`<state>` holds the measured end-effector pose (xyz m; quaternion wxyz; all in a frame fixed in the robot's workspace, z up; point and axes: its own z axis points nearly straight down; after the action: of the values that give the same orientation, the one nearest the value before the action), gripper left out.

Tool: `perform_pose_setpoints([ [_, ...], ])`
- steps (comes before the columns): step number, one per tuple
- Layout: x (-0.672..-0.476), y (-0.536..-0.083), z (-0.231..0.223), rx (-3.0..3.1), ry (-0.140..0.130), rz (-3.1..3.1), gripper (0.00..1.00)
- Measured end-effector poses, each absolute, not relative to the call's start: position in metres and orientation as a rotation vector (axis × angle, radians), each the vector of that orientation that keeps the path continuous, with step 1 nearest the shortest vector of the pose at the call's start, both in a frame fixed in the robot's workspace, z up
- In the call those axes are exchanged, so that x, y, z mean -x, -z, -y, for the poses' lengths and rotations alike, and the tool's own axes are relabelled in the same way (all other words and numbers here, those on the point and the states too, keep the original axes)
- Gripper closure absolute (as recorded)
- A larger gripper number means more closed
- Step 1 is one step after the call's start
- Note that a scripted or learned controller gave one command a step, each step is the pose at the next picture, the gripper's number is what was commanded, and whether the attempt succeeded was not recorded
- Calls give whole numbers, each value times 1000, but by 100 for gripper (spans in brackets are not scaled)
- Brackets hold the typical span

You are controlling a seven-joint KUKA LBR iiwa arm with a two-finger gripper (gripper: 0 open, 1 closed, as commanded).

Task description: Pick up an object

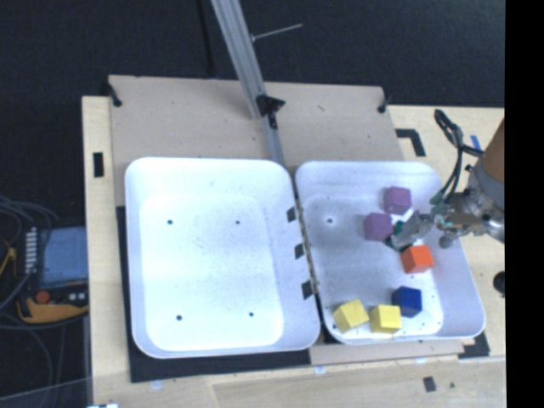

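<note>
The right bin point(340, 185) holds several small blocks. Two purple blocks lie near its middle, one point(396, 199) farther back and one point(377, 226) just in front of it. An orange block point(416, 258) sits to the right of centre. A blue block point(408, 299) and two yellow blocks point(350, 315) point(385, 318) lie along the front wall. My gripper point(403, 235) reaches in from the right and hangs low between the nearer purple block and the orange block, close to both. Nothing visibly sits in its grasp.
The left bin point(212, 253) stands beside the right one, joined by small clips along the shared edge. A slanted metal rail point(242, 53) rises behind the bins. Cables and a control box point(59, 266) lie off the bench at far left.
</note>
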<state>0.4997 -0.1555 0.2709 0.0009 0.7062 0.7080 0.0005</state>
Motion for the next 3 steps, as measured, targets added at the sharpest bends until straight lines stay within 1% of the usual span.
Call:
perform_pose_setpoints([
  [1,-500,-271,156,-2219,-2,-2220,0],
  [3,-492,-153,143,-2225,5,-2225,0],
])
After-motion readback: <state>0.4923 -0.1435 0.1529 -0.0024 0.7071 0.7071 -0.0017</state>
